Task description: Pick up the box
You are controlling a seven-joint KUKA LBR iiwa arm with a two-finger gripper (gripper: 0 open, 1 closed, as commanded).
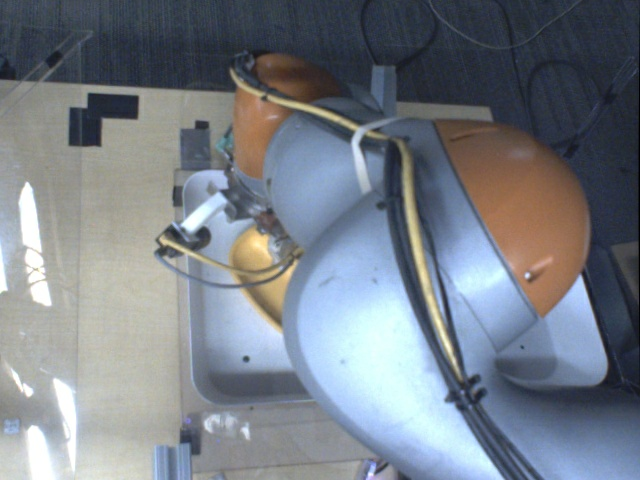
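Note:
The grey arm (420, 298) fills most of the camera view and reaches left over a white bin (192, 353). Its orange band (268, 108) sits above the wrist, and the gripper (236, 206) hangs below it over the bin's far left part, largely hidden by the wrist body. A white bracket with a black cable loop (186, 234) sticks out to the left of it. Under the arm, a yellow rounded object (252, 258) lies in the bin, half covered. I cannot pick out a box with certainty; the arm hides much of the bin floor.
The wooden bench top (100, 318) stretches to the left, with black markers (100, 115) at its far edge. A bare stretch of bin floor (240, 363) shows at the near side. Small metal fittings (170, 460) stand by the bin's near corner. Cables (470, 18) lie on the dark floor behind.

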